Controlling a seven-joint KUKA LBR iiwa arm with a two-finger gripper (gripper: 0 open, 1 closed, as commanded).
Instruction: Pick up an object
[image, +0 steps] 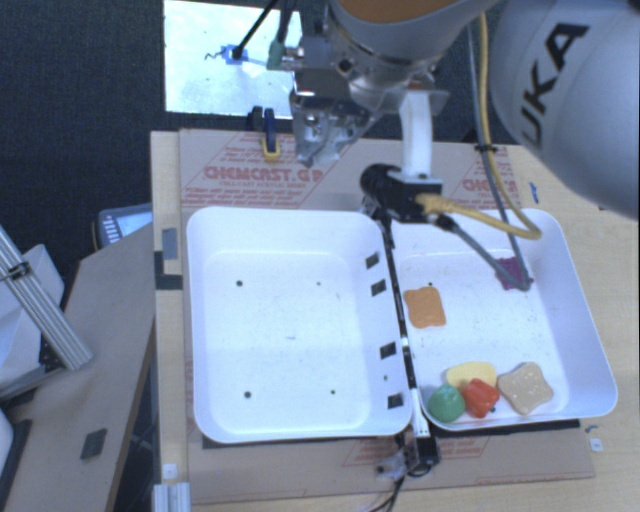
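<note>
Nearest the lens, a cluster of small toys is seen in the near corner of the right bin (585, 330): a green piece (446, 403), a red piece (481, 397), a yellow piece (469, 374) and a tan toast-shaped piece (525, 387), with an orange piece (426, 307) lying apart toward the bin's middle. The gripper (318, 150) is held high beyond the far rim of the left bin (290, 320); whether it is open or closed cannot be told. Every candidate object is judged to lie toward the camera and rightward of it.
</note>
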